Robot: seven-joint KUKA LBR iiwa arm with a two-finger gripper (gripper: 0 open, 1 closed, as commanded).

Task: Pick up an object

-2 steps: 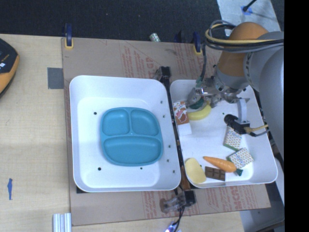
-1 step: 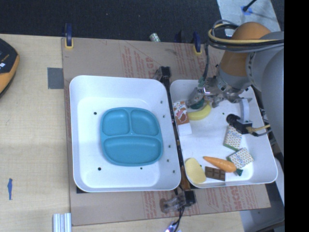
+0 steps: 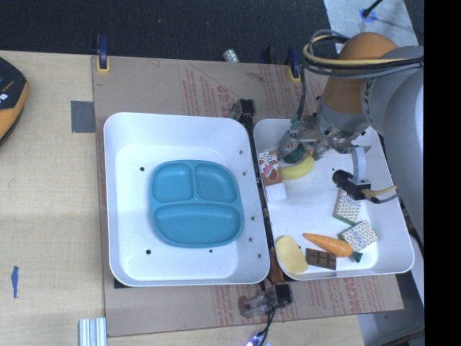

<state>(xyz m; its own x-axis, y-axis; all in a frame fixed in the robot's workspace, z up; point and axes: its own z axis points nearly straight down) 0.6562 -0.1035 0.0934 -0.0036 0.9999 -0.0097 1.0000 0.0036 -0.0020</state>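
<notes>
Brown chocolate bar [image 3: 320, 259], pale yellow piece [image 3: 290, 254] and toy carrot [image 3: 328, 244] lie at the right bin's [image 3: 389, 186] near edge. Farther back, the jaws [image 3: 297, 150] sit over a yellow banana [image 3: 300, 168]; their opening cannot be told. Red printing on the cardboard is unreadable.

No readable text; red print on cardboard sheet [image 3: 180, 96] under bins too blurred.

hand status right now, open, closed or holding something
Hand: low in the right bin, right over the yellow banana; open or closed cannot be told from this view, and no grasp is visible.
</notes>
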